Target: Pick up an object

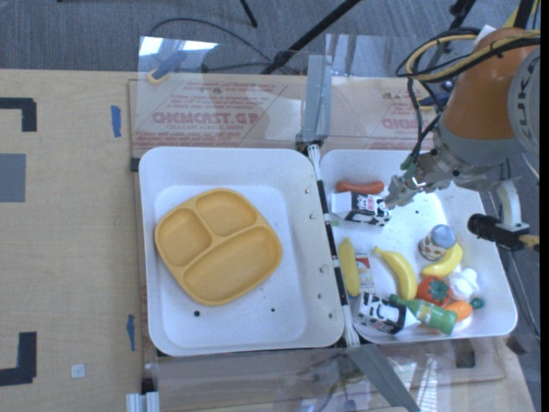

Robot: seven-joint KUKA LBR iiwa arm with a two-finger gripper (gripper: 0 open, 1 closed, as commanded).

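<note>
A small black-and-white toy cow (367, 207) lies on its side in the right bin (502, 316), just under and slightly left of the gripper (401, 191), which hangs at the end of the grey and orange arm (485, 110). The gripper's tip sits close over the cow's right end, but whether the jaws are wide, narrow, or closed on anything cannot be told from this angle. The cow looks like light, stiff plastic with a smooth, possibly slippery skin; pinching across its narrow body seems the surest hold. Just beyond the jaws, farther from the camera, lies a red sausage (360, 186). Nearer the camera from the jaws are a yellow corn cob (347, 266), a banana (398, 269), a second cow (380, 312), a green bottle (433, 316) and a small jar (436, 242), clustered together. Well to the left of the jaws, the other bin (163, 170) holds a yellow divided plate (218, 245). Behind both bins, a clear sheet (214, 114) carries faint reddish print that seems to read CHEMCAST.
</note>
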